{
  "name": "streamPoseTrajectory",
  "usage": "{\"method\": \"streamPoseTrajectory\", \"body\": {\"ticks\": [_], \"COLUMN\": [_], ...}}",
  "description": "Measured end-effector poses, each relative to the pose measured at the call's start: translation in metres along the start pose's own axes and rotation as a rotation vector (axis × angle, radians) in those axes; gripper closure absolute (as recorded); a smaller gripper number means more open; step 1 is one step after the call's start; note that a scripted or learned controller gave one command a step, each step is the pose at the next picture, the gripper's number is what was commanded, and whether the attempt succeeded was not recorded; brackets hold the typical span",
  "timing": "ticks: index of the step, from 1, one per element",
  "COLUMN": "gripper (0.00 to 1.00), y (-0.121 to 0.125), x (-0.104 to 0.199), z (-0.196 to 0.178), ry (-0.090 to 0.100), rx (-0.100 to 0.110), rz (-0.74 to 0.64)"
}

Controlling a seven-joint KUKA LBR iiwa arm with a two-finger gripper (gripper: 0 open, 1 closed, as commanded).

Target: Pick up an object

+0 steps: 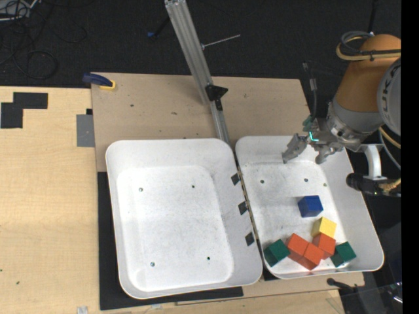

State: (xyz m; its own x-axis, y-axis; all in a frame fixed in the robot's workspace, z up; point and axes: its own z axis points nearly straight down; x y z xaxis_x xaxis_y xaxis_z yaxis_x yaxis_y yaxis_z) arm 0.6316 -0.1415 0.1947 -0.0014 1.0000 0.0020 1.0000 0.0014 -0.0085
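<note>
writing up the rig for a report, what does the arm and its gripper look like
The arm is a rounded shell, orange on its upper part and grey towards the wrist, with a pale cable looping over its top. The gripper is grey metal with two slim fingers and a small teal-green light at its base.

Slanted overhead view of both bins

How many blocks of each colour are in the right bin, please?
Blue: 1
Yellow: 1
Orange: 2
Green: 2
Total: 6 blocks, all in the right bin, with the gripper above its far end.
</note>
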Motion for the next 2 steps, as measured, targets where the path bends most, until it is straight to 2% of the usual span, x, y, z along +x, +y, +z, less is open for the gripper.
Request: {"method": "streamPoseTrajectory", "body": {"ticks": [1, 2], "gripper": [0.0, 0.0], "y": [0.001, 0.007], "x": [0.0, 0.002], "z": [-0.003, 0.059], "ry": [-0.001, -0.001], "rx": [-0.005, 0.0], "rz": [-0.002, -0.003]}}
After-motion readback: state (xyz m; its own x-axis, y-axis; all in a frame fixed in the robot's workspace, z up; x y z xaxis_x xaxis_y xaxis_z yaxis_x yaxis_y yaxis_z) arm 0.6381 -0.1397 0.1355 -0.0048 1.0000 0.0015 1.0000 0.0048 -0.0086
